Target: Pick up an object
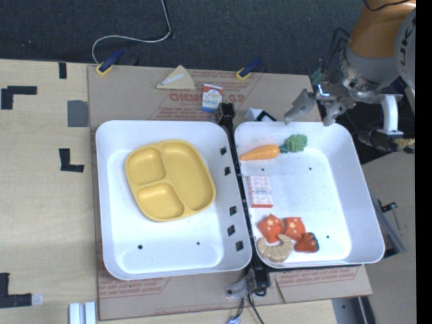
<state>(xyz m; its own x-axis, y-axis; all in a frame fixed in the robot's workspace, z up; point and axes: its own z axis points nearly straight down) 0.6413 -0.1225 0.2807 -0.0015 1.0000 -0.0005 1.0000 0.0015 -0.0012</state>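
While the two-finger gripper (pixel 312 108) hangs released above the right white bin's (pixel 351 201) far edge, reaching seems underway; next, descending onto the orange plastic carrot (pixel 260 153)

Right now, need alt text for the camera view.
A gripper hovers open above the right bin's far edge, holding nothing. That bin holds a toy carrot, a small packet and clustered toys; the left bin holds a yellow divided plate.

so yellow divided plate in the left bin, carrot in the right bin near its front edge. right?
Not quite. The camera view shows the carrot near the back edge of the right bin, beside the green leafy piece. The yellow divided plate is in the left bin, as you said.
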